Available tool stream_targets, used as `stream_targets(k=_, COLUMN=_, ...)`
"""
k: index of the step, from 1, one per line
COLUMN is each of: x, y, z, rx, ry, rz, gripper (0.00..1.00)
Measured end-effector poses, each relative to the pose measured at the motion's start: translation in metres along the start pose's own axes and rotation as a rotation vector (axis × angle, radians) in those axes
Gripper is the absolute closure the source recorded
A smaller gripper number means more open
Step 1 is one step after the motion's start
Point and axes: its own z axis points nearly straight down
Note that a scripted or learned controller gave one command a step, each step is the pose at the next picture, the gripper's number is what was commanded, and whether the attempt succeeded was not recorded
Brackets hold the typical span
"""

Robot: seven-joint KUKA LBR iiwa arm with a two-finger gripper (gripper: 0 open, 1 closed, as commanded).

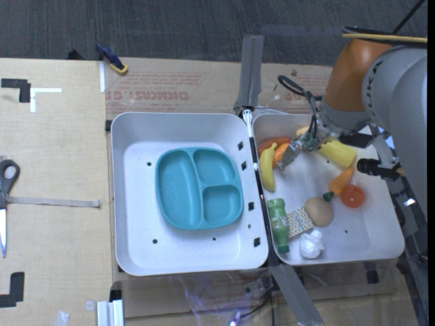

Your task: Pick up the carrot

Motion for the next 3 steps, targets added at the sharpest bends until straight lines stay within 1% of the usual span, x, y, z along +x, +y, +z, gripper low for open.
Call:
stream_targets(k=1, x=-0.001, y=0.01, z=-0.001, rx=-0.007, ry=-0.004, rz=0.347, gripper=0.0)
stream_targets(k=2, x=-0.013, y=-0.079, z=-0.003, rx=-0.016, ry=-0.01, rz=0.029, gripper=0.0)
stream_targets(k=3, x=-0.048, y=-0.118, z=-0.002, rx=-0.02, ry=0.0, rz=0.028, gripper=0.0)
